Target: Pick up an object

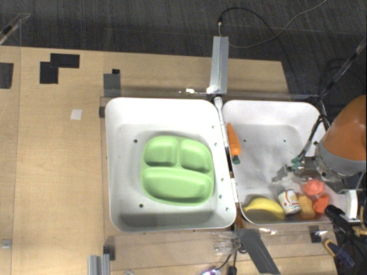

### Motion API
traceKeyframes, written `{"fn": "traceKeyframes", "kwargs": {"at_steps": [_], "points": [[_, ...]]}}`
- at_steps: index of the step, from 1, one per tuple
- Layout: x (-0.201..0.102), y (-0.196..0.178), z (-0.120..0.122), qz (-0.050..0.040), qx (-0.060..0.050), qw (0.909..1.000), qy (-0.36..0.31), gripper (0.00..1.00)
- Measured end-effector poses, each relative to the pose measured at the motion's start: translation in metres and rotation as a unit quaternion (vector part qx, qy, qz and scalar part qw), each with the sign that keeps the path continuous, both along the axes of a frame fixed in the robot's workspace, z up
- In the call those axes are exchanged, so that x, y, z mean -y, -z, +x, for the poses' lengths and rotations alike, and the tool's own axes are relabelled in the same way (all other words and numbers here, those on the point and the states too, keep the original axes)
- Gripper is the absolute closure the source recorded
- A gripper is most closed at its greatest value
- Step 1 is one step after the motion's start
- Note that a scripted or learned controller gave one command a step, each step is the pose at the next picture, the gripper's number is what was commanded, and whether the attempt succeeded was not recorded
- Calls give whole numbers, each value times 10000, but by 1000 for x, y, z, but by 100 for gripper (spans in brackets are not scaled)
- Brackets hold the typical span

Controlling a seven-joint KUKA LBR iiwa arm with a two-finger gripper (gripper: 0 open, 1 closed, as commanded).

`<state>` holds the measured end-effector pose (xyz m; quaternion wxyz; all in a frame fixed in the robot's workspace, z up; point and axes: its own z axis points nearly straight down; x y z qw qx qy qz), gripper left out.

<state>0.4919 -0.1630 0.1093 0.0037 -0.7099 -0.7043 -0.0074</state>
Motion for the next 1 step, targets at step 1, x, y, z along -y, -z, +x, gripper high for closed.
{"fn": "traceKeyframes", "kwargs": {"at_steps": [1], "points": [[-68, 17, -2, -69, 11, 9993, 371, 0]]}}
